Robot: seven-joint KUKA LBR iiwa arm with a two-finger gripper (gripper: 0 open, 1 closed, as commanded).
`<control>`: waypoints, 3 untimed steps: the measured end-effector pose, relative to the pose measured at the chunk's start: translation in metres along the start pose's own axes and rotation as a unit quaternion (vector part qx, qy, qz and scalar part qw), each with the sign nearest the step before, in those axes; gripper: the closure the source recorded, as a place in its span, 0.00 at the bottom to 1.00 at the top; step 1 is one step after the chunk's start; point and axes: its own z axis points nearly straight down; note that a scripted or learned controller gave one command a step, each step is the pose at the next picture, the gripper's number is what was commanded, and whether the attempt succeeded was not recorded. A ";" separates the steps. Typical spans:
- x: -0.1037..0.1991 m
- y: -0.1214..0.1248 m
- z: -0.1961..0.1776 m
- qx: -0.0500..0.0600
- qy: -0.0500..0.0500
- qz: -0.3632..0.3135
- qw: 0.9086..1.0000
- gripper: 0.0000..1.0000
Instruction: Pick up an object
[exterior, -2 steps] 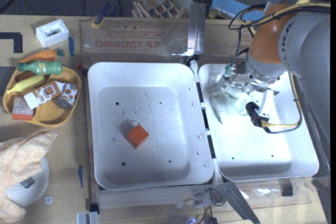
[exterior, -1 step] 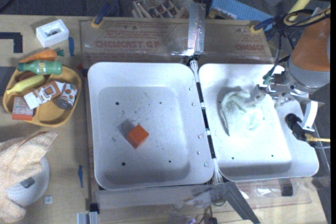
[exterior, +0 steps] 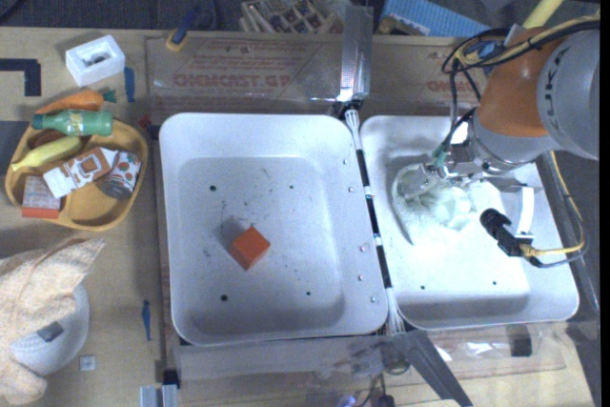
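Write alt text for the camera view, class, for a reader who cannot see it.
A grey robot arm with an orange band reaches into the right white bin, its gripper low over a pale, crumpled object. An orange block lies in the left white bin. A yellow bowl of toy food sits left of the bins.

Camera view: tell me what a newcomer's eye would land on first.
The orange block stands out, lying alone in the left bin. Next comes the grey arm with its orange band, reaching in from the right over the right bin, above a pale crumpled thing. A yellow bowl of toy food sits at the far left.
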 end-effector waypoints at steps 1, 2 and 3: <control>0.020 0.036 0.004 -0.007 -0.003 -0.042 0.999 0.00; 0.020 0.038 -0.008 -0.010 -0.003 -0.041 0.999 1.00; 0.075 0.069 -0.089 0.000 -0.001 -0.057 0.998 1.00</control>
